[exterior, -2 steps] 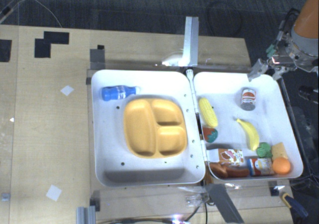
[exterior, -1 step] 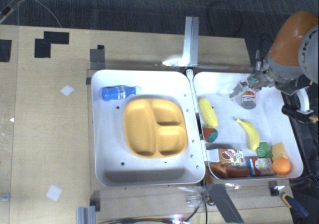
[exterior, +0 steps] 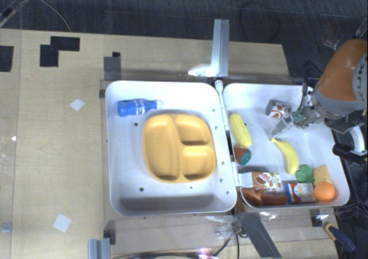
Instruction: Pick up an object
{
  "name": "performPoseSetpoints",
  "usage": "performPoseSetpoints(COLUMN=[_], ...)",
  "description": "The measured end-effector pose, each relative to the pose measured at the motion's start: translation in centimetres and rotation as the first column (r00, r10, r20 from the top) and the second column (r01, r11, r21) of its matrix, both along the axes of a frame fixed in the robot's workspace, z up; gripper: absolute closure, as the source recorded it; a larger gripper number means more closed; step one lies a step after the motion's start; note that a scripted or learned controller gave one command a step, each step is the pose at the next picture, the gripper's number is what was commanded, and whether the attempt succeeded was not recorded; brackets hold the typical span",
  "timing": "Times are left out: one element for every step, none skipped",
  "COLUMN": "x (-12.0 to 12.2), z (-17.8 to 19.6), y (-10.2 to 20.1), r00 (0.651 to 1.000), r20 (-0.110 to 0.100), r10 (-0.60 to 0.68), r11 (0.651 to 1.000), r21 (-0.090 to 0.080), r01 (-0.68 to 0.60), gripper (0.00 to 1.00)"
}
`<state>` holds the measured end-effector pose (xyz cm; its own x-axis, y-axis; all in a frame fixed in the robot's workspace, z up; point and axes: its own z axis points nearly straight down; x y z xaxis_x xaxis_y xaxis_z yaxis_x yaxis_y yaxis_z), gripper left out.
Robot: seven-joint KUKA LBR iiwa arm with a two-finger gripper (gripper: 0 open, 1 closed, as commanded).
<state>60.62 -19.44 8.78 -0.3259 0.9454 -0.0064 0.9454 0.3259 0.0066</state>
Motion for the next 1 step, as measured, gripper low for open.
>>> performPoseSetpoints(x=[2.02], z=[0.02], y=[4.81], r00=[0.938], r20=[-0.009], r10=[0.347], r11=[0.938], r21=[0.002], r01=[-0.347], gripper=[0.00])
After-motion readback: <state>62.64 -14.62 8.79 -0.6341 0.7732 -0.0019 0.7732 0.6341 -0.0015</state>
